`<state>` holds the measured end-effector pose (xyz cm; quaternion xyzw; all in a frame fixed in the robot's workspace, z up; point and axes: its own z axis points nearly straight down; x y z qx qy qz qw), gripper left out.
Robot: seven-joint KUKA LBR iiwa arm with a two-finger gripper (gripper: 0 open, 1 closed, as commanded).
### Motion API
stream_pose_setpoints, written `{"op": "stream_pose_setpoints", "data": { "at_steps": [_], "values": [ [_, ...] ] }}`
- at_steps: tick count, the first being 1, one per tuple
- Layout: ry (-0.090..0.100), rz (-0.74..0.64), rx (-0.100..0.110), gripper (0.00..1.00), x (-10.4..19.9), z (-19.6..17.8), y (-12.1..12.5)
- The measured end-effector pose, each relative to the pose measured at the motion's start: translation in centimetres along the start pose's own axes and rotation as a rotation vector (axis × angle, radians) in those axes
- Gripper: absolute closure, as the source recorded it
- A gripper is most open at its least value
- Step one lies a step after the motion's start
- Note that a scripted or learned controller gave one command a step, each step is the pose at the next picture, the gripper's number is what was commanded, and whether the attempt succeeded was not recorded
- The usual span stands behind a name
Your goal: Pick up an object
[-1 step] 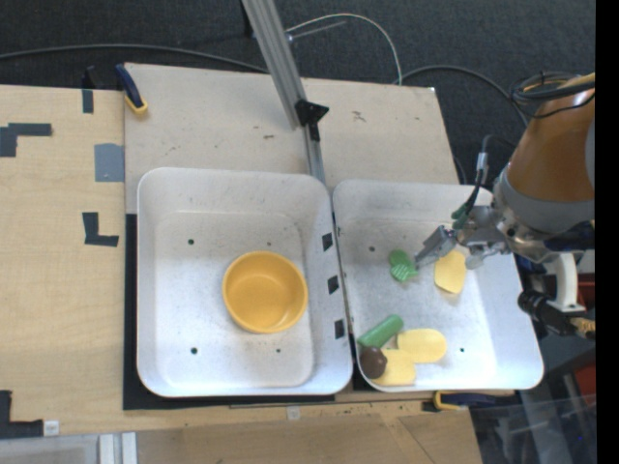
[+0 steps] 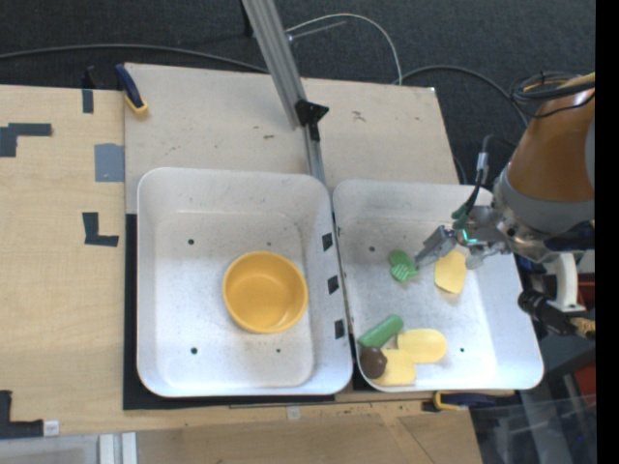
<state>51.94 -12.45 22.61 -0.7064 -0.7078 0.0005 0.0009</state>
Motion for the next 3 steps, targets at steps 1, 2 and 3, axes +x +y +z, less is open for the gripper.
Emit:
{"op": "stream_pose_setpoints", "data": {
  "at_steps": [1,2,3],
  "values": [
    [0.001,0.002,0.007,0.00,0.0,6.0,-1.0],
    [0.002,0.000,0.007,0.00,1.2,11.6,-1.5],
    [-0.002,0.001,-0.001,0.00,1.2,13.7,-1.5]
  ]
}}
